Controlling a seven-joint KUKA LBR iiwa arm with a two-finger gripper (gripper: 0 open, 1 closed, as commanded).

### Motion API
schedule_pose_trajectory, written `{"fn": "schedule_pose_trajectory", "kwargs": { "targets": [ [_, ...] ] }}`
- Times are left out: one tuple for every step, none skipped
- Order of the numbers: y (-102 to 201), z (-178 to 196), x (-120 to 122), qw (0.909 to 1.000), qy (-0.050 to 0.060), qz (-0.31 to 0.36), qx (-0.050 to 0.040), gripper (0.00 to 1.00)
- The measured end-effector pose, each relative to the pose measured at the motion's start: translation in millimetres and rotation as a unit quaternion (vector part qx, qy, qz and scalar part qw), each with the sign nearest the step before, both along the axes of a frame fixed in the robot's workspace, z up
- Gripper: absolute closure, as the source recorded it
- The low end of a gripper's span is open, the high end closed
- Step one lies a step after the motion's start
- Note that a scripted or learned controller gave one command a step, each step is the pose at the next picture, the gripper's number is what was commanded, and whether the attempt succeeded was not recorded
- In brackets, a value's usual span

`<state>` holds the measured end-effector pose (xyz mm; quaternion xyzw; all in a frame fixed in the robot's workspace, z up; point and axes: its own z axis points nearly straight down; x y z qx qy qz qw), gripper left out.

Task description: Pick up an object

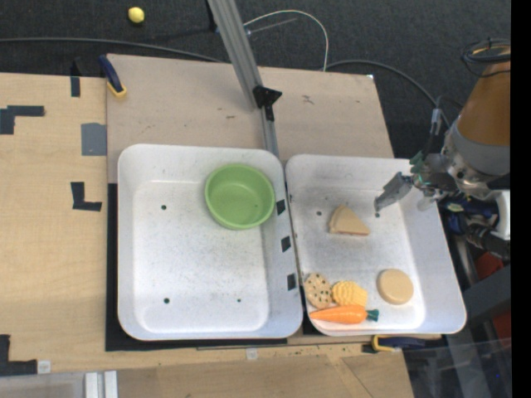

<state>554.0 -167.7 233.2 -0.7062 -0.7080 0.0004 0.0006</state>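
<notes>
In the right bin [431, 247] a tan wedge-shaped piece [348, 222] lies near the middle. A round beige disc [396, 286] sits toward the front right. Along the front wall lie a speckled cookie [317, 288], a yellow waffle-like round [348, 293] and an orange carrot [338, 314]. My gripper [385, 199] hangs over the bin's back right part, slanting down to the left, just right of the wedge and apart from it. Nothing shows in its grasp.
A green bowl [240, 195] stands at the back right of the left bin [158, 264]. A slanted metal pole [241, 44] rises behind the bins. The arm's orange-and-grey wrist [485, 131] reaches in over the right bin's right rim.
</notes>
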Motion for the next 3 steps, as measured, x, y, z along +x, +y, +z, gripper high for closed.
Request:
{"fn": "schedule_pose_trajectory", "kwargs": {
  "targets": [
    [0,0,0,1.0000,0.000,0.000,0.0002,0.00],
    [-10,-54,-4,1.0000,0.003,-0.001,0.0000,0.00],
    [-6,-102,3,1.0000,0.003,0.000,0.0002,0.00]
  ]
}}
